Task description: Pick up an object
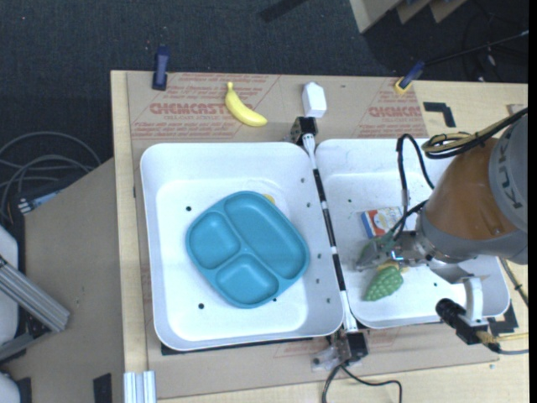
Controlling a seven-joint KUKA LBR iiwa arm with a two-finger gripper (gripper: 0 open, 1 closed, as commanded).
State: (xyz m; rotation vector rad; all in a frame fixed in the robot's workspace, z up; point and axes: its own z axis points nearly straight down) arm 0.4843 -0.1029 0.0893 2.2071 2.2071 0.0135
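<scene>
While the gripper (379, 254) sits low in the right bin (419, 313), its state unclear, a green bumpy toy (383, 284) lies just at its 6 o'clock and a small printed packet (379, 221) at 12.

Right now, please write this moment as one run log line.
arm: over right bin | gripper: low, beside green object | grasp: not confirmed | left bin: blue tray

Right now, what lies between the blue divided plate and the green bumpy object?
In the camera view, the bins' adjoining white rims separate the blue divided plate from the green bumpy object; otherwise bare bin floor.
</scene>
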